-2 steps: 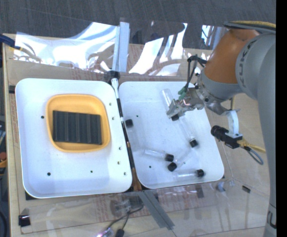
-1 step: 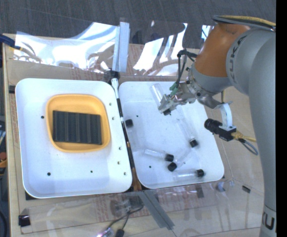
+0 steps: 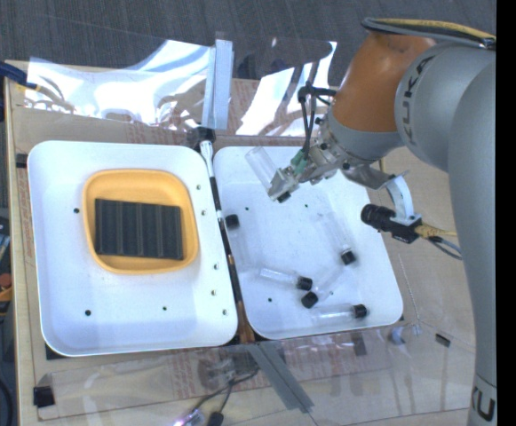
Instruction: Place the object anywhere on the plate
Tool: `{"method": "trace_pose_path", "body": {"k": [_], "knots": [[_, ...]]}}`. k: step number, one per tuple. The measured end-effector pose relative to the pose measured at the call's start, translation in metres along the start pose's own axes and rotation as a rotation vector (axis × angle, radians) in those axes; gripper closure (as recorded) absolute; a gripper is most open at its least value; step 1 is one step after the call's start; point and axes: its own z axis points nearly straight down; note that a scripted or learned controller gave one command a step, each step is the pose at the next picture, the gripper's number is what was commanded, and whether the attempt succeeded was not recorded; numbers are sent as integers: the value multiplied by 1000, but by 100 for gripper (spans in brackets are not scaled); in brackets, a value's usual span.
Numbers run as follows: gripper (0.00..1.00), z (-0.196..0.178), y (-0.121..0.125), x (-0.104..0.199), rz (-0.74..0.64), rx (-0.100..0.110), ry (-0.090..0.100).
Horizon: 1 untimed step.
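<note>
While several clear tubes with black caps (image 3: 330,311) lie scattered across the lower half of the right bin (image 3: 266,322), the yellow plate (image 3: 138,187) with its dark ribbed centre sits in the left bin (image 3: 62,318), well apart from them. Above the right bin's upper part hangs the hand (image 3: 284,186) of the grey and orange arm (image 3: 417,78); whether it is spread or pressed together cannot be told.

Left bin (image 3: 53,238) and right bin (image 3: 266,318) white; plate (image 3: 138,189) yellow with dark ribbed centre; tubes (image 3: 337,311) clear with black caps; arm (image 3: 444,87) grey, orange band (image 3: 373,78)
</note>
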Motion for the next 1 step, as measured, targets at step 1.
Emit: {"method": "trace_pose_path", "body": {"k": [1], "knots": [[100,-2,2,86,-179,3,3]]}}
